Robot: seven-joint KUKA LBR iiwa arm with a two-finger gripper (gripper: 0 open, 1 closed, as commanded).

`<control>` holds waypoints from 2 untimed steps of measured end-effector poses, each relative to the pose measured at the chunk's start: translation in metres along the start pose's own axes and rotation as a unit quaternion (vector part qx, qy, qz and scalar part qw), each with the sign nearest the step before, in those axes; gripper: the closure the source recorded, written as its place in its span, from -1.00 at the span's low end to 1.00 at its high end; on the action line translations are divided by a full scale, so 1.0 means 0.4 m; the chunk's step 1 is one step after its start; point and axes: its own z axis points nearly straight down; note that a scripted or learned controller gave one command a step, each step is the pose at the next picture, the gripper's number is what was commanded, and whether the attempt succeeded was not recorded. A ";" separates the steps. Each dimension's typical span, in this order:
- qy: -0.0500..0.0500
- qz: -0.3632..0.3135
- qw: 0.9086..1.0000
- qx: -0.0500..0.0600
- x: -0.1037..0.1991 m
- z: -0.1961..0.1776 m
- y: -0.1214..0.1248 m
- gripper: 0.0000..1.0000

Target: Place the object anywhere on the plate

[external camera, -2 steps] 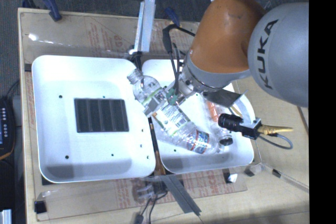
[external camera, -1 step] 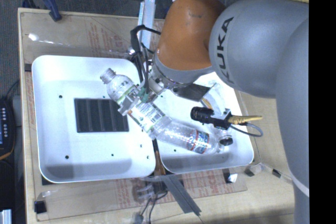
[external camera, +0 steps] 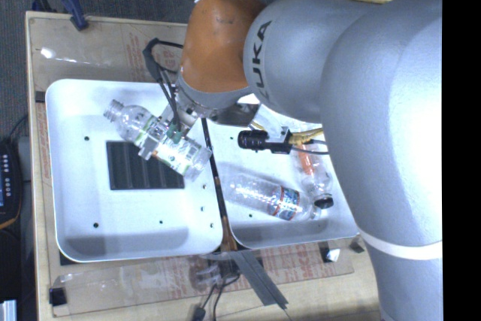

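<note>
On the left, a white bin (external camera: 68,162) sits on the surface (external camera: 105,60). A dark ridged plate (external camera: 135,169) lies flat in it. Above the plate's top right edge, the claw (external camera: 167,133) is clamped on a clear plastic bottle (external camera: 154,137). The bottle is tilted, cap end up and to the left. In the right bin (external camera: 248,240) lie another clear bottle (external camera: 267,197) with a blue and red label, and a smaller bottle (external camera: 316,177). The big grey arm (external camera: 338,64) covers much of that side.
</note>
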 end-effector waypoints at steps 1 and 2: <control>0.001 -0.033 0.999 0.001 0.030 -0.019 -0.040 1.00; -0.001 -0.015 1.000 0.000 -0.037 -0.017 0.047 1.00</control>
